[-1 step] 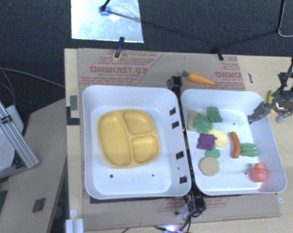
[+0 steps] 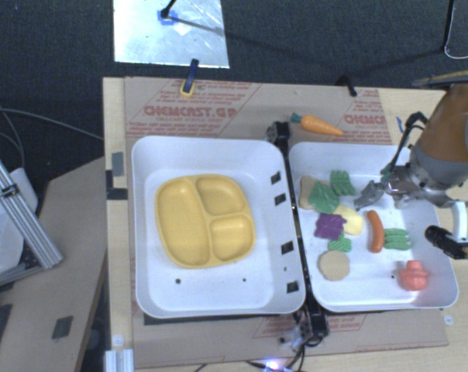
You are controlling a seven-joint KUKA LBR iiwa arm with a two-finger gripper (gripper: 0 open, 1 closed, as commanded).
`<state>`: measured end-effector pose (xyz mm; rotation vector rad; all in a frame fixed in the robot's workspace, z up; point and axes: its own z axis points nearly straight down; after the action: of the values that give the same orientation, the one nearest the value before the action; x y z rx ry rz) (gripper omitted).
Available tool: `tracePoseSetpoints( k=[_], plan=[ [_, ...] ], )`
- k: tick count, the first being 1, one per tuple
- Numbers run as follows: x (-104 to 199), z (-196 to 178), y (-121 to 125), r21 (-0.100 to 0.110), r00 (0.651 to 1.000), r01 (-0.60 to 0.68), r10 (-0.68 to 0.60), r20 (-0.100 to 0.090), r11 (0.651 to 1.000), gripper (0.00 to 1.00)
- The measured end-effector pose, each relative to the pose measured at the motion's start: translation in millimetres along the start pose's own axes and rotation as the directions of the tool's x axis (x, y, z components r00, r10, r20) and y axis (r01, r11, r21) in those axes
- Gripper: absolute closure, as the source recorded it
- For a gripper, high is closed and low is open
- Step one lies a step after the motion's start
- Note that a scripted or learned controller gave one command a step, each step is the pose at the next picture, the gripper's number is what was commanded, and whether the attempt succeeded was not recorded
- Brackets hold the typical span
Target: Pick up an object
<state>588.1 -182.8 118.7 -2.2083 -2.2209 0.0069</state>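
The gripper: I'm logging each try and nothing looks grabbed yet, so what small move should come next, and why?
Probably lower the gripper slightly leftward onto the green leafy toy. It hovers in the right bin beside that piece, with nothing visible between its fingers.

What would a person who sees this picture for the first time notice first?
Probably the yellow divided tray, which lies alone in the left bin. Next, the cluster of small colourful toy foods in the right bin: green leafy pieces, a purple piece and an orange sausage, with the end effector hovering over them from the right. A toy carrot lies outside the bins, on the board behind them.
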Motion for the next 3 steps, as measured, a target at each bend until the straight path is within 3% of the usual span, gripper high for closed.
tracePoseSetpoints(
  k=[1,2,3],
  plan=[
    [33,24,-55,-0.003,1.000,-0.005,0.005,0.000,1.000,0.00],
    [32,34,-33,-0.014,1.000,-0.001,0.002,0.004,1.000,0.00],
    [72,32,-103,-0.008,1.000,-0.005,0.005,0.001,1.000,0.00]
  ],
)
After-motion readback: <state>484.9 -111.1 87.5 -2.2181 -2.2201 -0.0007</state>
